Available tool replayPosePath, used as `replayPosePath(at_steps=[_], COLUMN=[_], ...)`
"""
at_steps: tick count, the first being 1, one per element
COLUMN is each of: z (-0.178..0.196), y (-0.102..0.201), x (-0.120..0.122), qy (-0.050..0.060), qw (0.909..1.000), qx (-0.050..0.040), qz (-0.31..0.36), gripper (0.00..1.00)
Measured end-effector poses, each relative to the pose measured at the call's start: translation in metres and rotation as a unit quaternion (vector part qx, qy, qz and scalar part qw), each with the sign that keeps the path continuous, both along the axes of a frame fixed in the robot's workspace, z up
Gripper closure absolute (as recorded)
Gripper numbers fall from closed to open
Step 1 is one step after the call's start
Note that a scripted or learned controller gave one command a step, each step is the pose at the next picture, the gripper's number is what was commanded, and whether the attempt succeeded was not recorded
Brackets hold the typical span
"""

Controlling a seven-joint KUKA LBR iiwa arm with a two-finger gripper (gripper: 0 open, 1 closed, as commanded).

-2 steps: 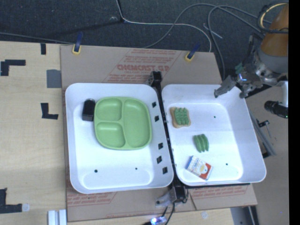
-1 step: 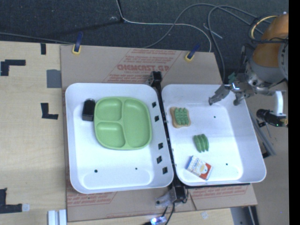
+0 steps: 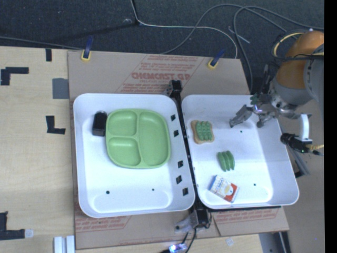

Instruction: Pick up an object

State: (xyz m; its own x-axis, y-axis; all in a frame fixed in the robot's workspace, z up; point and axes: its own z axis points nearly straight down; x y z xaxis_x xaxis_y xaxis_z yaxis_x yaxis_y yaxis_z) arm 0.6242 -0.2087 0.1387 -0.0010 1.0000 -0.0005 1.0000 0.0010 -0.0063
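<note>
In the right bin [image 3: 274, 157] lie three small objects: a tan waffle-like piece with green bumps [image 3: 202, 131] near its left wall, a green ridged pod [image 3: 226, 161] in the middle, and a small white, red and blue box [image 3: 224, 188] near the front. My gripper [image 3: 248, 117] hangs over the bin's upper right part, fingers spread open with nothing between them, well right of the waffle piece. The left bin [image 3: 84, 157] holds a green divided plate [image 3: 138, 138] and a small black block [image 3: 99, 123] beside the plate's left edge.
Both bins sit on a brown cardboard sheet [image 3: 158, 73] held by yellow clamps at the back. Cables run across the dark floor behind. The arm's orange band [image 3: 300, 49] and grey wrist stand over the right bin's far right edge.
</note>
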Motion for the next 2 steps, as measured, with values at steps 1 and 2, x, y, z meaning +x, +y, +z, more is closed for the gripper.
replayPosePath(at_steps=[1, 2], z=[-0.053, -0.039], y=[0.001, 0.001], x=[0.0, 0.001], qy=[-0.003, -0.004], qw=[1.0, 1.0], qx=[-0.0011, -0.0014], qz=[0.001, 0.001], gripper=[0.0, 1.0])
